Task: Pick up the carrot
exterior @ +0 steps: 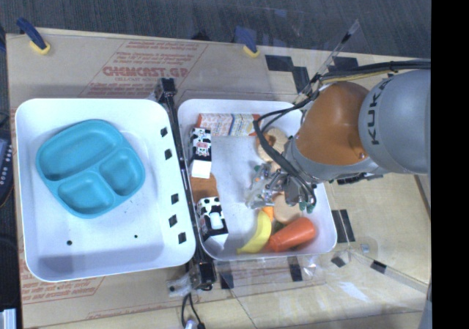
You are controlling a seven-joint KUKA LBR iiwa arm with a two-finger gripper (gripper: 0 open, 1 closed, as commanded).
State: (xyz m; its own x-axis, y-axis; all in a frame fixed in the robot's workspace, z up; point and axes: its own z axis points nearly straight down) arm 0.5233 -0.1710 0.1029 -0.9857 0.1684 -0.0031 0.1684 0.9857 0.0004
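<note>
Grey and orange, the arm (344, 130) reached in from the right over the right bin (242, 250), its gripper (282, 188) low among the clutter; whether the fingers were apart or together could not be told. Just below it, the carrot (293, 233) lay against the bin's near rim, touching a banana (256, 234). Small cartons (205, 174) lined the bin's left wall. In the left bin (44, 247) sat a blue divided tray (89, 166), with bare white floor in front of it.

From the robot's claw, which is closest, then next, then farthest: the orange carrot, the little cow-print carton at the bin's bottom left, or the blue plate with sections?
1. Orange carrot: just below the gripper, in the right bin.
2. Black-and-white cow-print carton: farther left, same bin.
3. Blue sectioned plate: in the left bin.
</note>
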